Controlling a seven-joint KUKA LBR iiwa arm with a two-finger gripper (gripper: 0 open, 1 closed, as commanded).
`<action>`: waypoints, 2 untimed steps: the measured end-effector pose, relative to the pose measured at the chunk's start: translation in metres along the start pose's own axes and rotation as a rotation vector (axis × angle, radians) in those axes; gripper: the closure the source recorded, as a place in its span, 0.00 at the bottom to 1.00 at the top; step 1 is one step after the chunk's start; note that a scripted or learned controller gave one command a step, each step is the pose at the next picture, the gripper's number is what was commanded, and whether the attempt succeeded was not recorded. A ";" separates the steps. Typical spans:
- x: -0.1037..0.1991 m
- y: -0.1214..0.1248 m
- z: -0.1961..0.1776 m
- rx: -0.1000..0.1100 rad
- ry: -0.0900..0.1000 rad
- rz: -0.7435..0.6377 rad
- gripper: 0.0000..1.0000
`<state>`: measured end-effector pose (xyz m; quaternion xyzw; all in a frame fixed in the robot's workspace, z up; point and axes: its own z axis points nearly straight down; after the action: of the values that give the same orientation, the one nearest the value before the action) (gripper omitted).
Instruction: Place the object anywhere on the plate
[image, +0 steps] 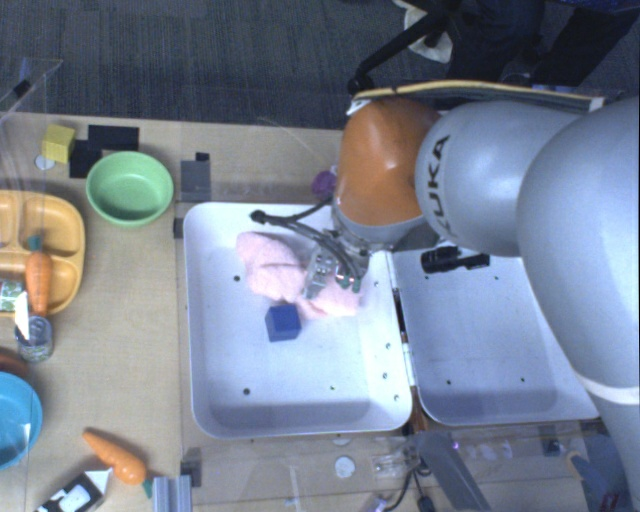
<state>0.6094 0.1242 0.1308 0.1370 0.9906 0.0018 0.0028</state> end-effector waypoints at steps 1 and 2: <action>0.008 0.033 -0.021 0.000 -0.001 0.577 1.00; 0.047 0.091 -0.004 -0.001 -0.001 0.413 1.00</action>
<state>0.5886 0.2249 0.1353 0.3372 0.9414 0.0029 0.0028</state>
